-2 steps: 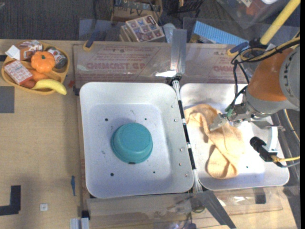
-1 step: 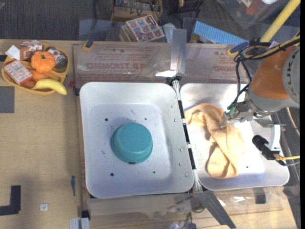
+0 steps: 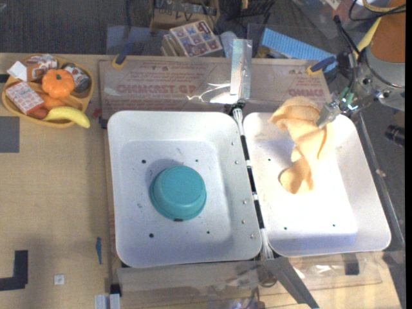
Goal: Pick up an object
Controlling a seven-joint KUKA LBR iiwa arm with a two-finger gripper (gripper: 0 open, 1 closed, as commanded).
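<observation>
A pale orange cloth (image 3: 301, 148) hangs over the right bin (image 3: 335, 230), drawn up at its top right corner and trailing down to a bunched end near the bin's middle. My gripper (image 3: 327, 115) is at the bin's far right corner, shut on that raised corner of the cloth. The grey arm with its orange band (image 3: 389, 34) comes in from the upper right. In the left bin (image 3: 129, 140) a teal bowl (image 3: 178, 192) lies upside down near the middle.
A plate of toy fruit with a banana and a small pumpkin (image 3: 48, 89) sits on the bench at far left. A cardboard strip (image 3: 167, 89) runs behind both bins. Boxes and cables lie beyond it.
</observation>
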